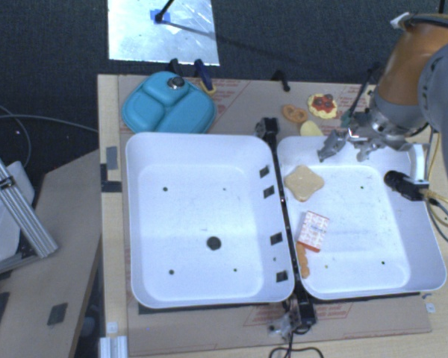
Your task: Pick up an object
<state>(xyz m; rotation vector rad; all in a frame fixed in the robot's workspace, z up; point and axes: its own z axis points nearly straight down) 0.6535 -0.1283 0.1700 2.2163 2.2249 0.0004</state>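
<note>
In the right bin, a tan bread-shaped piece lies near the back left corner. A red and white packet sits in front of it. A thin orange stick lies along the left wall. My gripper hovers above the bin's back edge, up and to the right of the bread piece. It is open, with nothing between its fingers. A small dark disc lies in the left bin.
A blue compartment tray rests on the bench behind the left bin. Three small toy food pieces lie behind the right bin, close to the gripper. A black divider runs between the bins.
</note>
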